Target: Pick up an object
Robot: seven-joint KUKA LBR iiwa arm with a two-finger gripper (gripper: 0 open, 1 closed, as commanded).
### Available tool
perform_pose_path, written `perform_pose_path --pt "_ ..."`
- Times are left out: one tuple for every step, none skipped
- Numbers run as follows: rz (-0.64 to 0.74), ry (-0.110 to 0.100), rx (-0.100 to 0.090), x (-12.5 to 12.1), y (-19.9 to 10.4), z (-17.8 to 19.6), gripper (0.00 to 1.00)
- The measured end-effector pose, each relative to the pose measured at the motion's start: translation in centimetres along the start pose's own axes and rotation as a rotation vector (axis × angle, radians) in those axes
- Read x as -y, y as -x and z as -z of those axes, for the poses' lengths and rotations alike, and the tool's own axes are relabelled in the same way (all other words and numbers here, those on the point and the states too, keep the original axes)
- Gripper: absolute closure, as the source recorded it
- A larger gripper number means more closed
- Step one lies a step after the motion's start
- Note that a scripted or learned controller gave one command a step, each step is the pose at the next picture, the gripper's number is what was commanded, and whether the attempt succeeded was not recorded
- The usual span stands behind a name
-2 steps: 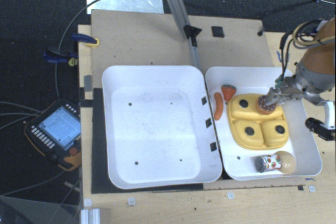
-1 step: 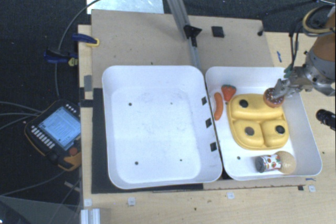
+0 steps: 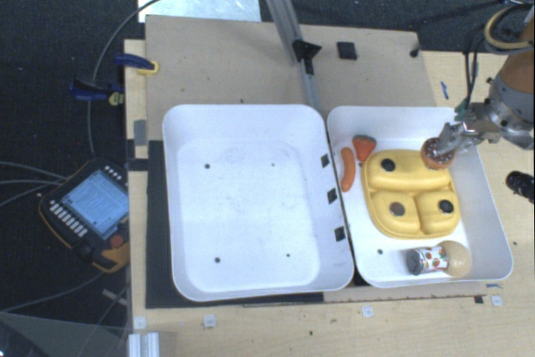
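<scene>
My gripper [image 3: 441,146] hangs over the upper right part of the right bin [image 3: 500,242], reaching in from the right. It is shut on a small brown round object [image 3: 435,152] at its fingertips, just above the top edge of a large yellow moulded piece [image 3: 412,193] with black dots. An orange carrot-shaped toy [image 3: 347,167] and a red strawberry toy [image 3: 364,147] lie left of the yellow piece. A small can [image 3: 425,261] and a beige ball [image 3: 456,257] rest at the bin's front.
The left bin [image 3: 242,196] stands beside the right one, and their rims meet along the middle. A metal pole [image 3: 280,0] slants in from the top. Cables and a teach pendant [image 3: 92,209] lie off the bench to the left.
</scene>
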State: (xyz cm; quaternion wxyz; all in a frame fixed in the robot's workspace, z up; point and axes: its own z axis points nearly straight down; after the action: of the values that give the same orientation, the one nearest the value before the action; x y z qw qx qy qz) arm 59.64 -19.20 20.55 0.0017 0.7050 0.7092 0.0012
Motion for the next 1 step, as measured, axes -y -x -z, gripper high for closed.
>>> perform_pose_path --pt "0.005 0.000 -0.002 -0.97 -5.61 1.28 1.00"
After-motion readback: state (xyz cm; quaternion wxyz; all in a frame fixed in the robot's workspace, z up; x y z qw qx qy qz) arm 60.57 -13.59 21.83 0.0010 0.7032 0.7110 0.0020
